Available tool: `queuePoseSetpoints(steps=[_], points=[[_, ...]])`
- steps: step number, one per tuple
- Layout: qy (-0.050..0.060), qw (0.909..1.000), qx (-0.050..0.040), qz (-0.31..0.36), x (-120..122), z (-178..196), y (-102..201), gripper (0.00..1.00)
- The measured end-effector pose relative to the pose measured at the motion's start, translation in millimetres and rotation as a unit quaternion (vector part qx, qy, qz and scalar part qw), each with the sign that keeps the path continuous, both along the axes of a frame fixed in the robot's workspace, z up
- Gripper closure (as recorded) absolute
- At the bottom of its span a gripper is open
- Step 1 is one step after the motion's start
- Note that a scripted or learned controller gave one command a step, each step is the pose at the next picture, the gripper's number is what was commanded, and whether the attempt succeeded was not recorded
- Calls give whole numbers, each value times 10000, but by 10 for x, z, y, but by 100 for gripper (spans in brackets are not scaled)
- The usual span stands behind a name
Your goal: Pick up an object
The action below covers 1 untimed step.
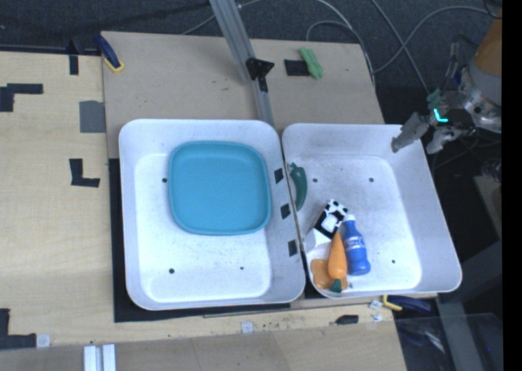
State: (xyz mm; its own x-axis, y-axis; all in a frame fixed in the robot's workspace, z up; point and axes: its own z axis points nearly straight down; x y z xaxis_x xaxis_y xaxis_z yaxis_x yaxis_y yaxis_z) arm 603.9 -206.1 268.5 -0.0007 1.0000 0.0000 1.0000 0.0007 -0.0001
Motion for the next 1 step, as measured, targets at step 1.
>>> queuePoseSetpoints(steps=[1], points=[[1,10000,0,0,0,-1,0,0]])
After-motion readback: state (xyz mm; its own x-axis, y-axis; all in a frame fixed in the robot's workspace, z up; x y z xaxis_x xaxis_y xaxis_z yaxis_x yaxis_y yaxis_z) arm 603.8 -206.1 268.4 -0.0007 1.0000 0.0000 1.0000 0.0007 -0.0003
